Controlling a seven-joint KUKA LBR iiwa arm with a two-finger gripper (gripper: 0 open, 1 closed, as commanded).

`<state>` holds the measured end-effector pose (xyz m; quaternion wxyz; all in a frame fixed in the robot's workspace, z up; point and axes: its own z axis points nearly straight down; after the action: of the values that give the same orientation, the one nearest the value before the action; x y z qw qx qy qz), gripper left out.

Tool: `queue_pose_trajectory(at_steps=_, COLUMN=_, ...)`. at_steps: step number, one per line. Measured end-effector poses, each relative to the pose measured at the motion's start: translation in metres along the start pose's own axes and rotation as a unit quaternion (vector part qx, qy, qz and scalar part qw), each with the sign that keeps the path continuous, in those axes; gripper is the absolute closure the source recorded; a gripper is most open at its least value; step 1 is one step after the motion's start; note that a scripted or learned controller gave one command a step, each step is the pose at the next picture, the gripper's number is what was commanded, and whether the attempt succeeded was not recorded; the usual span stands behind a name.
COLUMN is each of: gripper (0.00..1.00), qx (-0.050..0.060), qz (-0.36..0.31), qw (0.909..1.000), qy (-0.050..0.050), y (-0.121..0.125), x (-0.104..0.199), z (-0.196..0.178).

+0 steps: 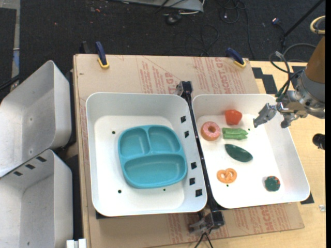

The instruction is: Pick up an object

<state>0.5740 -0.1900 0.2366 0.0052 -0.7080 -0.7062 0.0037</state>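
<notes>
The right bin (289,154) holds several toy foods: a red pepper (233,117), a pink donut (210,130), a light green pod (235,134), a dark green leaf-shaped piece (238,153), an orange pretzel (227,176) and a small green ball with red spots (272,183). My gripper (275,115) hangs over the bin's upper right part, to the right of the pepper. Its fingers (262,116) are spread apart with nothing between them.
The left bin (98,138) carries a teal divided tray (152,155). Two spare white bins (31,112) lie off the bench at the left. Clamps (102,55) hold the cardboard's far edge. A black divider (194,138) runs between the bins.
</notes>
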Motion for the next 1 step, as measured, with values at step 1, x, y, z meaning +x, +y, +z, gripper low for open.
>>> queue_pose_trajectory(at_steps=1, gripper=0.0, qx=-0.006, qz=-0.002, qw=1.0, qy=-0.001, y=0.0026, x=0.0006, z=-0.0075)
